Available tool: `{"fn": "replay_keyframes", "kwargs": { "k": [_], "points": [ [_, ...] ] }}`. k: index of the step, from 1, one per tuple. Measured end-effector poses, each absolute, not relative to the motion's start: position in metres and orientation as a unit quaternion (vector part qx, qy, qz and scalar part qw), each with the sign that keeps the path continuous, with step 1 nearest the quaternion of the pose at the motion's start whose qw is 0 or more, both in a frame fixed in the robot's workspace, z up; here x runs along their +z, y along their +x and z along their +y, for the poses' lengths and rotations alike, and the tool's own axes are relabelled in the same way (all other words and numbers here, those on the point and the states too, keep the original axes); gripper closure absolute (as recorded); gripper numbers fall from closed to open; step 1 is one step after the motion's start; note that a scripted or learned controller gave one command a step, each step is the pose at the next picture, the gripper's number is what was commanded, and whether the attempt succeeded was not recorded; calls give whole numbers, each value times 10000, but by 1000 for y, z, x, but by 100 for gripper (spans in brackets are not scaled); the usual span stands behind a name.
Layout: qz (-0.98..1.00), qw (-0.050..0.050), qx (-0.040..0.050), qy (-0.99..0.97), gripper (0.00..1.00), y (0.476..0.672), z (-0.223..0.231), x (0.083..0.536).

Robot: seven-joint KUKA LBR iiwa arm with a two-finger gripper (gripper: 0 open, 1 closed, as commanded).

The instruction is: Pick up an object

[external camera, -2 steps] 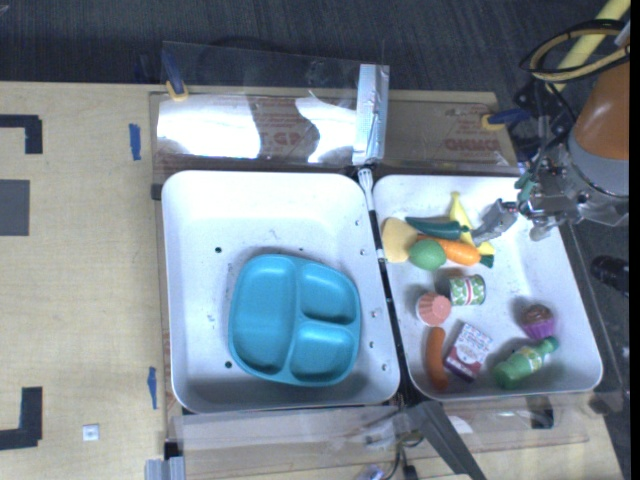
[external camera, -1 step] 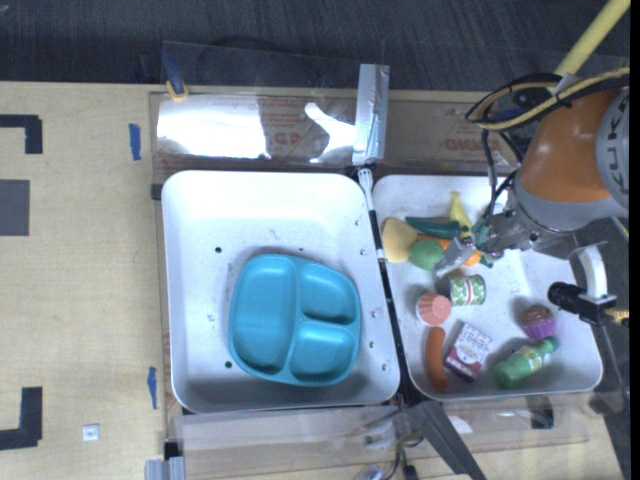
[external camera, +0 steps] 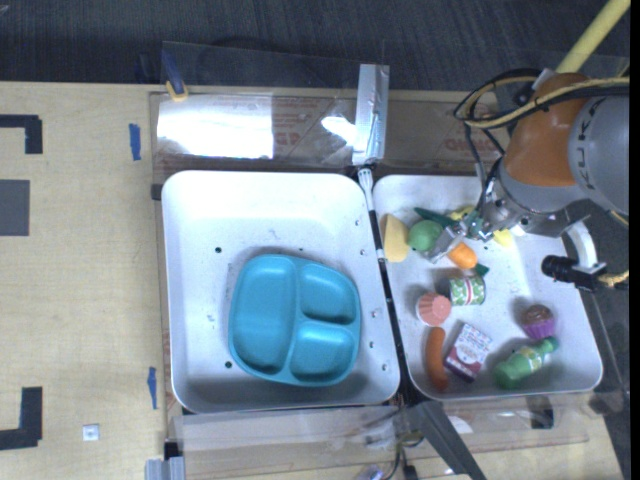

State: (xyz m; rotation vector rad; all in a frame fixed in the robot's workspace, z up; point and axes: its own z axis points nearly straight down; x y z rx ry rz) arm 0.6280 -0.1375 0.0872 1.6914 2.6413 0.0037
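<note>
My gripper (external camera: 470, 230) is down in the right bin (external camera: 585, 373), at its far side. It's a tangle of metal and cable here, and I cannot tell whether it is apart or closed, or whether anything is in it. Just below me sits a small orange piece (external camera: 463, 257), smooth and rounded. Beside me is a green ball (external camera: 425, 235), and next to that a pale yellow lemon shape (external camera: 396, 238) against the bin's left wall.

Moving outward: a short can (external camera: 466, 290) with a green and white label, the writing too small to read. A pink round piece (external camera: 434, 308) is near it, and a long orange sausage shape (external camera: 434, 356) lies beside a little red and white carton (external camera: 469, 350), print unreadable. Toward the near right corner are a purple ridged lump (external camera: 538, 319) and a glossy green bottle (external camera: 524, 361) on its side.

In the left bin (external camera: 180, 203), a blue plastic plate (external camera: 295, 318) with three compartments.
</note>
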Motion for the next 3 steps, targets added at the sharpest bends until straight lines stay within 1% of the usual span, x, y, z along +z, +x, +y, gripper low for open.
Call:
{"fn": "replay_keyframes", "kwargs": {
  "k": [1, 2, 3],
  "points": [
    [8419, 60, 32, 5396, 100, 630, -137, 100],
    [8419, 53, 30, 5395, 0, 630, -137, 99],
    [8417, 83, 44, 5399, 100, 631, -137, 111]
  ]
}}
